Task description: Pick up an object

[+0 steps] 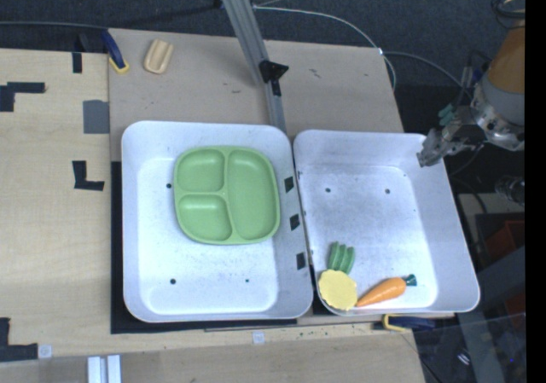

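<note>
The right bin (426, 202) holds three toys near its front edge. An orange carrot (381, 291) lies flat, a yellow round piece (338, 289) sits beside it, and a small green ridged piece (340, 257) lies just behind that. My gripper (432, 151) hangs over the right bin's far right corner, well away from the toys, with nothing visibly in it. A green divided plate (228, 194) rests in the left bin (145, 287).
A grey metal pole (247, 27) slants across the bench behind the bins. A tan block (158, 56) and a blue-yellow clip (114, 52) lie at the bench's far left. Cables run behind the right bin.
</note>
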